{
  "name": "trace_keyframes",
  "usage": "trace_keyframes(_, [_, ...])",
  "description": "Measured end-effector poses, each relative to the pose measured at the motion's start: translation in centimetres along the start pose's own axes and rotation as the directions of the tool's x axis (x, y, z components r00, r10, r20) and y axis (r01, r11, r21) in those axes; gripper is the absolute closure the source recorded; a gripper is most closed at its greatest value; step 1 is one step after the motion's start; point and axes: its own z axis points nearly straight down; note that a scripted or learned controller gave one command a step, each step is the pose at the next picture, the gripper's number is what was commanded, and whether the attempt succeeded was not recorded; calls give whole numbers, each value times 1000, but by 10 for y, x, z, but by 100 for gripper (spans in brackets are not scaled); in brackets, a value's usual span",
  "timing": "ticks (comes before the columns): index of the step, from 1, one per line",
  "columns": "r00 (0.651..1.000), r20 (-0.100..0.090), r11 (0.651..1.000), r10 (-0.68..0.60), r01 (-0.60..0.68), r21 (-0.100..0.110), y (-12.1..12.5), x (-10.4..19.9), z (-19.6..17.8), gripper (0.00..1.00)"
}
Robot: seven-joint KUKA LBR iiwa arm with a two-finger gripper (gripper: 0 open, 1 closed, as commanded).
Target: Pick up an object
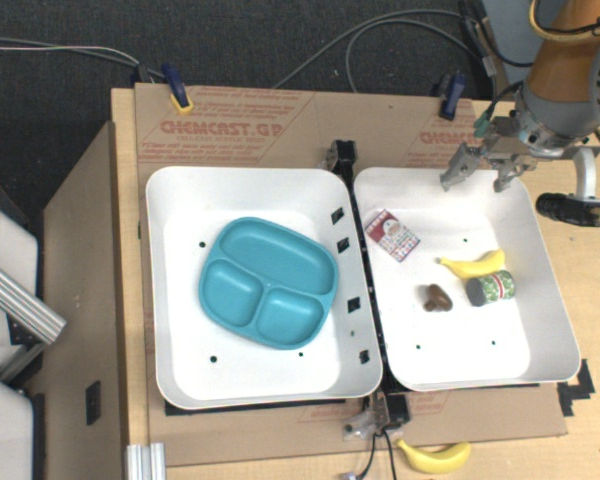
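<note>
Claw (481,173) spread, holding nothing, above right bin's (550,353) far rim; banana (473,264), can (491,288) inside bin, touching

yellow banana (473,264), green can (491,288) touching it, brown lump (437,298), red-white packet (392,235)

We see a bench (230,118) covered with brown cardboard — two white bins lie on it, the left bin (170,268) and the right bin (540,338), and a banana (435,455) at the lower edge.
</note>
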Motion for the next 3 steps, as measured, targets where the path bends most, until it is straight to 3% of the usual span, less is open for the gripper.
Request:
trace_keyframes(1, [1000, -1, 1000, 1, -1, 2, -7, -4, 59, 0])
trace_keyframes(2, [1000, 1, 1000, -1, 1, -8, -5, -4, 43, 100])
trace_keyframes(3, [1000, 3, 1000, -1, 1, -13, -4, -1, -22, 100])
